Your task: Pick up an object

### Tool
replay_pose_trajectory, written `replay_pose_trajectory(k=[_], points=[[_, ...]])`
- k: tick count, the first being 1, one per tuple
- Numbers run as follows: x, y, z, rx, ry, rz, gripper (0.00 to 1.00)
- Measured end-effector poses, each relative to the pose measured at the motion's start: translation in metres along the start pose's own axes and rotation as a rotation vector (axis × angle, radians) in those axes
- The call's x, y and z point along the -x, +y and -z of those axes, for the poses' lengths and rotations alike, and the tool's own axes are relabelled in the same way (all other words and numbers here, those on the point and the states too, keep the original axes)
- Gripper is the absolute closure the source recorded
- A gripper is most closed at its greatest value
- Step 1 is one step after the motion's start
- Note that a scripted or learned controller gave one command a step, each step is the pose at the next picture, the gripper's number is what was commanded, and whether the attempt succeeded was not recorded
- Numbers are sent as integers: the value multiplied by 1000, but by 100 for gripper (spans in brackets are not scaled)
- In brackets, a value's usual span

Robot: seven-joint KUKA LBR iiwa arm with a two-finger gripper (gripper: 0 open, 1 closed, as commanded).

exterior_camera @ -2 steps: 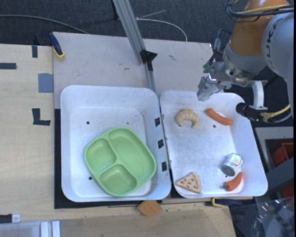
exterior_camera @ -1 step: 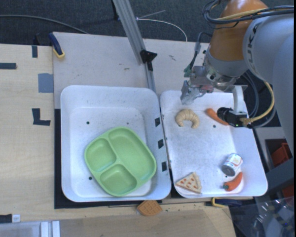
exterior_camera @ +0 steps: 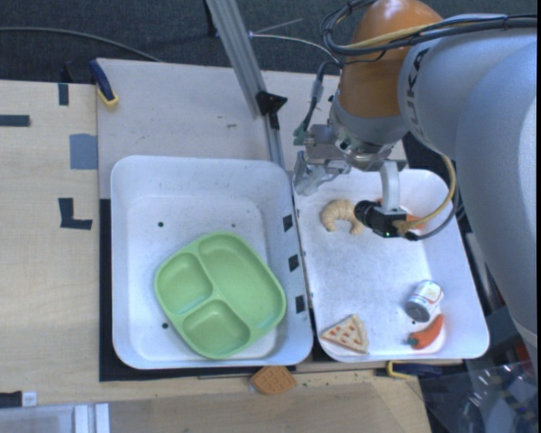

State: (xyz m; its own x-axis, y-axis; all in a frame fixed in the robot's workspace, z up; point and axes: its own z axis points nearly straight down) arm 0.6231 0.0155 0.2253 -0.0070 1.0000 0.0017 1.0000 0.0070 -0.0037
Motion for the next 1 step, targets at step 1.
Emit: replay_pose_trajectory(k=[1], points=[[-56,-4,8,2,0,1,100]])
